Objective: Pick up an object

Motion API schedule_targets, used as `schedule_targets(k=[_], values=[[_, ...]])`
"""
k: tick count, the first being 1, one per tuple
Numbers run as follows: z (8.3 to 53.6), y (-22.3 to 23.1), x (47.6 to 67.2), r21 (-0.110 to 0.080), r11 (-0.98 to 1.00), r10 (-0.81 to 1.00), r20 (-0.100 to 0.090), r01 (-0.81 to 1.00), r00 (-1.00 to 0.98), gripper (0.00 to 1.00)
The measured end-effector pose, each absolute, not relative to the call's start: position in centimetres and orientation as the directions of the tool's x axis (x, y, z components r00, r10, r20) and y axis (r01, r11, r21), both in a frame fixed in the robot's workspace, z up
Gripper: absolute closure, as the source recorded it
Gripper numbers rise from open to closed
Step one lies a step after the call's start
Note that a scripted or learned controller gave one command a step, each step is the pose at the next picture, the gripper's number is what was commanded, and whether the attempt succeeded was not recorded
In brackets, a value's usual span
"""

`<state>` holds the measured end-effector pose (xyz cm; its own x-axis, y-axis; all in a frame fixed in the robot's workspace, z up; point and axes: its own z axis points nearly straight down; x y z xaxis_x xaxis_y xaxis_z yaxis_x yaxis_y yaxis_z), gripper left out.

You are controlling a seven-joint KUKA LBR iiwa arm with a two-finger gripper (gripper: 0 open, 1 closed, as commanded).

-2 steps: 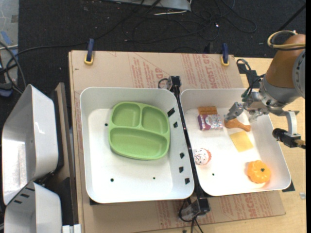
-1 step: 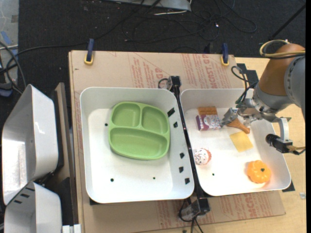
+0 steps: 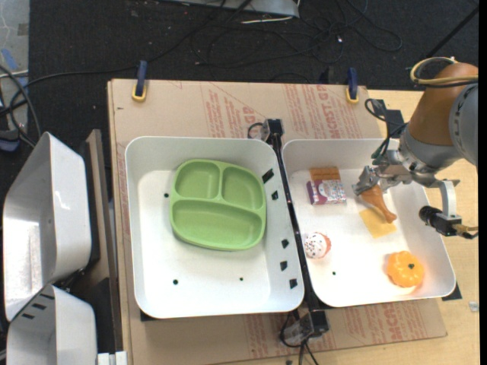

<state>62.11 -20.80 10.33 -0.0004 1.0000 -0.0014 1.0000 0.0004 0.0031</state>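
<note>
Two white bins here: the left bin has a green divided plate, and the right bin is where our gripper sits low, right over an orange-brown toy piece. We honestly cannot tell its grip state. Nearby we see a purple box, yellow slice, frosted ball and orange pumpkin.

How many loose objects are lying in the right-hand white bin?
5: a purple-and-orange packet at the far left, a brown drumstick-shaped piece under the gripper, a yellow slice, a speckled ball, an orange pumpkin. More may hide beneath the arm.
</note>
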Motion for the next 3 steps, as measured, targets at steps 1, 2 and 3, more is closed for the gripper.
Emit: schedule_targets(k=[1, 2, 3], values=[[16.6, -20.5, 62.0, 0.005, 0.002, 1.0, -0.002, 1.0, -0.002, 1.0], [21.5, -19.5, 62.0, 0.006, 0.004, 1.0, -0.002, 1.0, -0.004, 1.0], [26.9, -19.5, 62.1, 0.007, 0.004, 1.0, -0.002, 1.0, -0.004, 1.0]])
